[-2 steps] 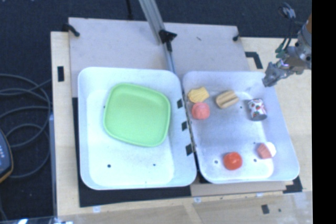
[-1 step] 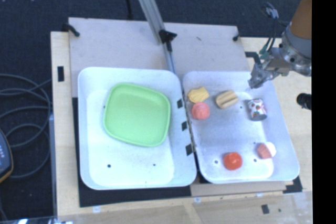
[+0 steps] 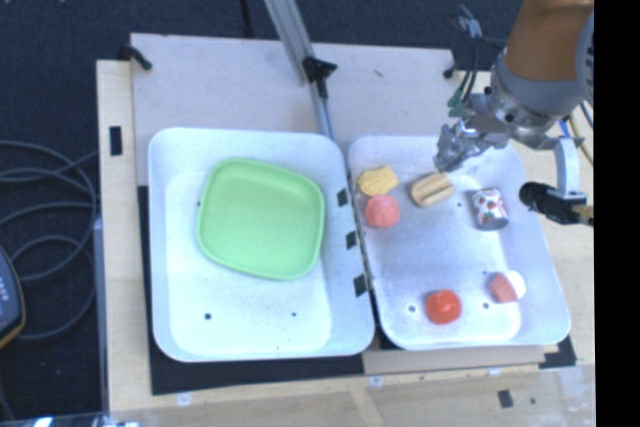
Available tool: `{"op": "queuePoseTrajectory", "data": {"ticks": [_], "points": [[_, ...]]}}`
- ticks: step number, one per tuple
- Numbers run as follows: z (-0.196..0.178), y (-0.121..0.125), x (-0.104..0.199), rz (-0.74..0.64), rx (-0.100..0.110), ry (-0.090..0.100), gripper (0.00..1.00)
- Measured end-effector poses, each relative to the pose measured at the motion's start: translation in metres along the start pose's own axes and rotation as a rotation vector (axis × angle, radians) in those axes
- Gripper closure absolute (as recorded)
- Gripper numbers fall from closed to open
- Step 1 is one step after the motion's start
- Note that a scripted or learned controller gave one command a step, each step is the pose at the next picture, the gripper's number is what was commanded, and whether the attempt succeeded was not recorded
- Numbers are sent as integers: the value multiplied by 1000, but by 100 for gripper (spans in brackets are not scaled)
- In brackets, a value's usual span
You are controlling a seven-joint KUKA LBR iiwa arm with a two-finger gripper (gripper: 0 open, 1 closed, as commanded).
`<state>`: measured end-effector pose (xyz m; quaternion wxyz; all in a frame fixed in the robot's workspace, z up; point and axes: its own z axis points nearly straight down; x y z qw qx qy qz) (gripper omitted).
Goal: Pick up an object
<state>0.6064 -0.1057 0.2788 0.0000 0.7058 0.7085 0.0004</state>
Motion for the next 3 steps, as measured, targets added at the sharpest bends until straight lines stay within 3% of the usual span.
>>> {"op": "queuePoseTrajectory", "data": {"ticks": [1,3], "points": [[18,-6,56,0,1,0,100],[15,-25,155,-1,0,1,100]]}}
